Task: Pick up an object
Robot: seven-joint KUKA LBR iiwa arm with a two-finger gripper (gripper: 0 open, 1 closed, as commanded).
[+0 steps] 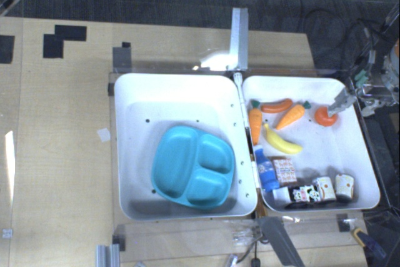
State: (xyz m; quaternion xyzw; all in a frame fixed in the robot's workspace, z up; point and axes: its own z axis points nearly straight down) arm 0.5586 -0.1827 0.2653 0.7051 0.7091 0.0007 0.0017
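Camera view: the gripper (342, 100) is seen at the right bin's (369, 166) far right rim, its tip just beside a small orange-red object (325, 116). How its jaws stand cannot be told; the view there is blurred. A grasp so near the wall could be deflected, or the object nudged away. To the gripper's left lie two carrots (290, 115), a sausage (277, 106) and a banana (281, 141); small cartons (315, 189) sit nearer the camera. A blue tray (194, 166) rests in the left bin (125, 134).

One fixed camera sits high above the bench (56, 134), looking down at a slant — left bin (125, 134) and right bin (369, 166) both fully framed.
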